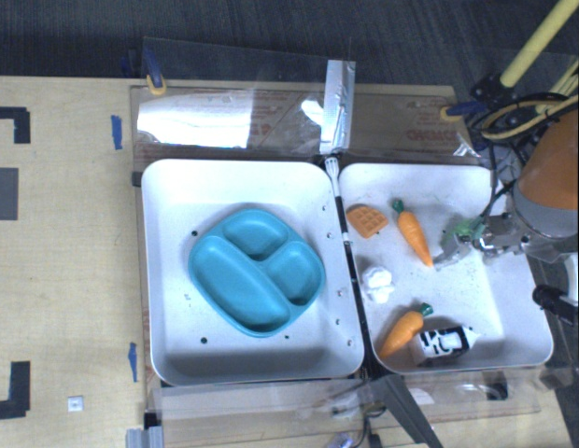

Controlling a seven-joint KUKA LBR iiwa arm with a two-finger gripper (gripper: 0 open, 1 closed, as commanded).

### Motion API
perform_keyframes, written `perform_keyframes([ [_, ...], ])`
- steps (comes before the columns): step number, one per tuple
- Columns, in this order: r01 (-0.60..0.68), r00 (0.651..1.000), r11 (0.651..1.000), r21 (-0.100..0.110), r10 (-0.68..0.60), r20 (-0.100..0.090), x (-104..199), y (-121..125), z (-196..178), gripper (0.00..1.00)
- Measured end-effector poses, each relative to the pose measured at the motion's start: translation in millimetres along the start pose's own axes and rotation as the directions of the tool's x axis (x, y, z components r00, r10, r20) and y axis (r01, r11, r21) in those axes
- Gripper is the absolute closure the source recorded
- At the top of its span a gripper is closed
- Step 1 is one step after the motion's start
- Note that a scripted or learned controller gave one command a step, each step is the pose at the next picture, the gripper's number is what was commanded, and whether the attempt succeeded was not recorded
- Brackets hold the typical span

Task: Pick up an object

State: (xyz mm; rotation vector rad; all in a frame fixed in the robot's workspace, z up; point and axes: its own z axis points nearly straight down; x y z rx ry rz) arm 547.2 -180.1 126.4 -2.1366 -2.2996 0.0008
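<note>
The right bin (495, 189) holds several small objects. An orange waffle-like piece (367, 220) lies at its upper left, with a carrot (414, 233) just right of it. A white crumpled item (377, 283) rests by the left wall. Near the front lie a second carrot (402, 332) and a black-and-white object (445, 341). My gripper (460, 242) hangs low over the middle right of this bin, just right of the upper carrot and apart from it. Nothing is visibly held in it.
The left bin (168, 203) carries a blue divided plate (256, 271). A raised divider (344, 250) separates the two bins. The grey arm with its orange band (558, 171) enters from the right, beside cables and a yellow rod (542, 31).
</note>
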Motion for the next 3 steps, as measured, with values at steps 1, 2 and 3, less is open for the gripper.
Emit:
perform_keyframes([
  [1, 0.136, 0.991, 0.991, -0.008, -0.136, 0.004, 49, 50, 40, 0.00],
  [2, 0.136, 0.991, 0.991, -0.015, -0.136, 0.007, 48, 52, 27, 1.00],
  [3, 0.039, 0.999, 0.999, -0.010, -0.039, 0.002, 129, 95, -121, 1.00],
])
